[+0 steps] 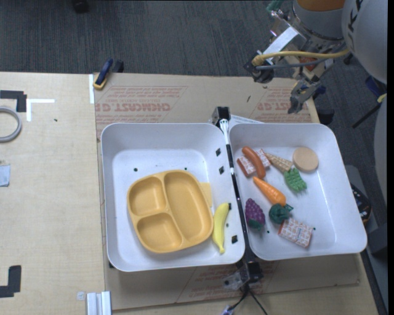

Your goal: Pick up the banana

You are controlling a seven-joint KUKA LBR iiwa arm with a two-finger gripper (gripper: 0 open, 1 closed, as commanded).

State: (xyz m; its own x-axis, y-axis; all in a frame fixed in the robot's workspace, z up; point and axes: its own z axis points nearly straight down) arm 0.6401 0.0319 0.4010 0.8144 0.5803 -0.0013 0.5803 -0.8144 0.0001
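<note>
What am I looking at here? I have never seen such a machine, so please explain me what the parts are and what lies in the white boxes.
This is one picture, taken by a fixed camera above a bench, looking down at a slant. At the top right you see the end of a grey robot arm with an orange band; its gripper, a two-finger hand, hangs above the bench behind the bins and holds nothing.

On the bench stand two shallow white bins. The left bin holds a yellow plate with three compartments, and a banana lies beside the plate's right edge, against the wall between the bins. The banana is what the robot should pick up.

The right bin holds toy foods: a carrot, grapes, a sausage, a round biscuit and some others.
</note>
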